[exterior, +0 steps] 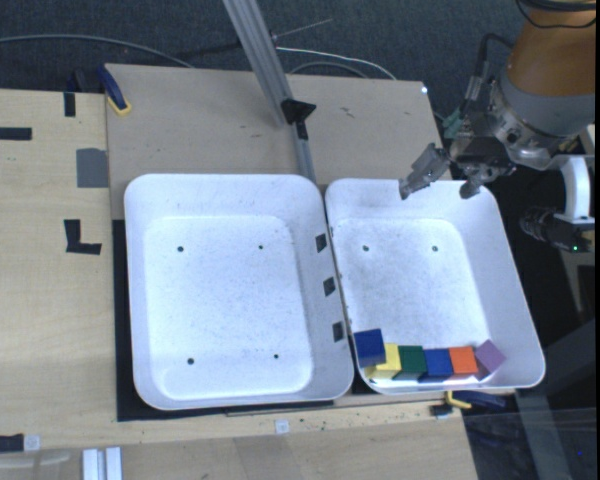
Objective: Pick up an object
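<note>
Overhead view of the worktop (210, 128). You see two shallow white bins side by side: the left bin (140, 298) and the right bin (510, 288), which serves here as the landmark. Along the near wall of the right bin lies a row of small blocks, touching or nearly so: a blue block (368, 345) at the row's left end with a yellow block (387, 367) just beside and partly under it, then a green block (411, 360), a second blue block (438, 363), an orange block (462, 360) and a purple block (489, 356) at the right end.

Your end effector (442, 175) hangs above the far right corner of the right bin, well apart from the blocks (the whole length of the bin lies between them). Its two fingers (419, 178) stand apart, with nothing between them. The arm (550, 58) enters beyond the bin's far right corner.
</note>
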Action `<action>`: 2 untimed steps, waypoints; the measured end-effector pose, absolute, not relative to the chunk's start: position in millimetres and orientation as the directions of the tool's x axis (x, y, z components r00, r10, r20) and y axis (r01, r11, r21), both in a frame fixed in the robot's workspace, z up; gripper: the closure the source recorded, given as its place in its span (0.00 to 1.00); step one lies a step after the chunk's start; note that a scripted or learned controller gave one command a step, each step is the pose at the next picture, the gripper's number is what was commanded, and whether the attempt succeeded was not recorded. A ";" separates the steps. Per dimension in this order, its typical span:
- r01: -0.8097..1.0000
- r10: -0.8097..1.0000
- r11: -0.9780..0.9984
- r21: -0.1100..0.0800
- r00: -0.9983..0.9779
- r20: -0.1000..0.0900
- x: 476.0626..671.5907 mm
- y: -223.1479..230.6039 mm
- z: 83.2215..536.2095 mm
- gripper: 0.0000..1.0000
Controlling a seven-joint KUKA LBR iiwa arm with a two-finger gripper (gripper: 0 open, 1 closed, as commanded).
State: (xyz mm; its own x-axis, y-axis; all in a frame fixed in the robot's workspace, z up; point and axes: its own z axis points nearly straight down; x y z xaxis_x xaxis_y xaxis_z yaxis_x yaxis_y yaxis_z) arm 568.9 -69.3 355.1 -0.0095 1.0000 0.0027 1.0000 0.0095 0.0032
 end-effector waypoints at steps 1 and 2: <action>1.000 1.000 0.003 0.008 -0.002 -0.003 645.1 -102.9 546.8 0.00; 1.000 1.000 0.002 -0.001 -0.002 0.001 512.4 -75.5 514.5 0.00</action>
State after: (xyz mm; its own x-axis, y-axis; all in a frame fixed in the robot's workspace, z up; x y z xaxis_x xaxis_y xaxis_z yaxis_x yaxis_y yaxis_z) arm 512.4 -75.5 514.5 -0.0023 1.0000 0.0011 1.0000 0.0023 -0.0012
